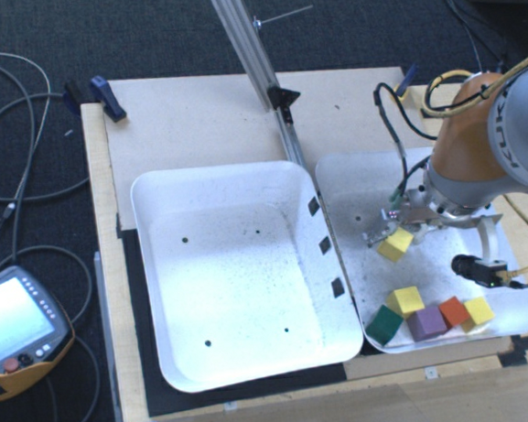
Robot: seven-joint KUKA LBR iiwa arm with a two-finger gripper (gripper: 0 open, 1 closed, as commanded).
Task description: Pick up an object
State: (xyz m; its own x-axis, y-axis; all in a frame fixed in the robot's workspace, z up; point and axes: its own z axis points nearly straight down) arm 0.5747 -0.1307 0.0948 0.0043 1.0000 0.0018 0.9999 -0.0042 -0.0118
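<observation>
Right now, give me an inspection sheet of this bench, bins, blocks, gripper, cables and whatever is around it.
Surface: wooden bench bearing a left bin and a right bin, both white.
Job's things: yellow block at the gripper's fingertips, seemingly held; along the right bin's near edge a green block, second yellow block, purple block, orange block and small yellow block.
Clutter: blue clamp on the bench's far left corner.
Grippers: gripper over the right bin.
Cables: black cables on the floor, left; yellow cable at the arm.
Surroundings: teach pendant on the floor; aluminium post.
</observation>
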